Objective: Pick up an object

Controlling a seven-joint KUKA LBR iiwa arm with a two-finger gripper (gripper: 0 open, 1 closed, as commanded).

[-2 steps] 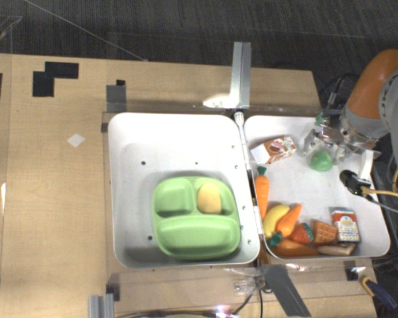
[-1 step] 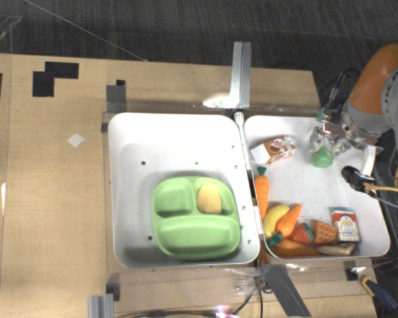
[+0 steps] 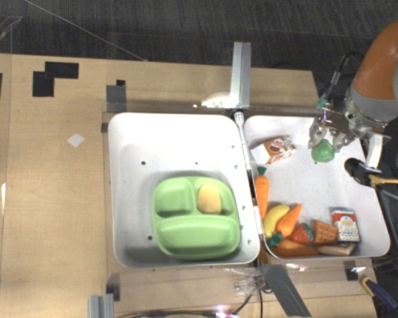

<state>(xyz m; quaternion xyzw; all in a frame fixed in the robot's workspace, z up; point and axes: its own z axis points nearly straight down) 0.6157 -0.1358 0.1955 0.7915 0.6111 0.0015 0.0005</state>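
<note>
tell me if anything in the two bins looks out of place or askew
One thing stands out: a carrot in the right bin lies along the divider wall next to the left bin, apart from the heaped toy food. The green tray sits flat, with a yellow item in one compartment.

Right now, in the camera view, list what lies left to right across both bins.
Green divided plate → yellow fruit on it → carrot by the divider → wrapped snack → green object at the gripper → small carton.
</note>
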